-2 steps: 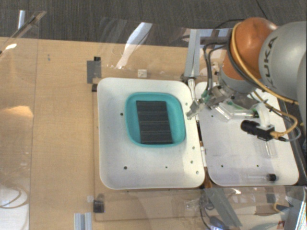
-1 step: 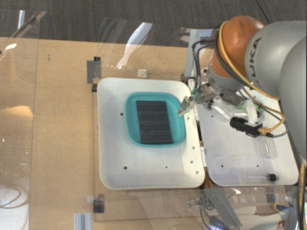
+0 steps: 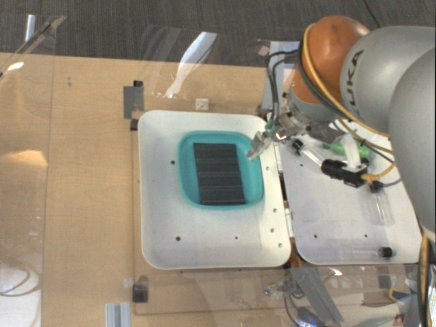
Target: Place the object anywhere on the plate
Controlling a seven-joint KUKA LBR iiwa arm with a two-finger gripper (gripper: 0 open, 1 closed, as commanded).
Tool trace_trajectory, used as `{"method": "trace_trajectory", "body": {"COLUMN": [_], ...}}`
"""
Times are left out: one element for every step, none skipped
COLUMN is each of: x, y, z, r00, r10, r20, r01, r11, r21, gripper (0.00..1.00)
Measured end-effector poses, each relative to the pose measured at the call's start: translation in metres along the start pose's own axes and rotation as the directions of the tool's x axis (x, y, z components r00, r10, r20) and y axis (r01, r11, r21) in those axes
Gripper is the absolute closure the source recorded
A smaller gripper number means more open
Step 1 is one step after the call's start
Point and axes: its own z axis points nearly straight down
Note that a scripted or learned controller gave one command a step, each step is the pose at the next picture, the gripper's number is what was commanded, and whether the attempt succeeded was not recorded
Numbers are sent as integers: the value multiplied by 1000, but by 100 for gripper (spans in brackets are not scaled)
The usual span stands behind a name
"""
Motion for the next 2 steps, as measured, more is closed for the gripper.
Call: {"method": "trace_trajectory", "body": {"x": [-6, 42], "y": [29, 4], "z": [0, -35], "r00": [1000, 1000], "r10": [-30, 9], "r20": [0, -1], "r01": [30, -9], "r11": [1000, 1000], "r21": [0, -1], "gripper": [0, 0]}}
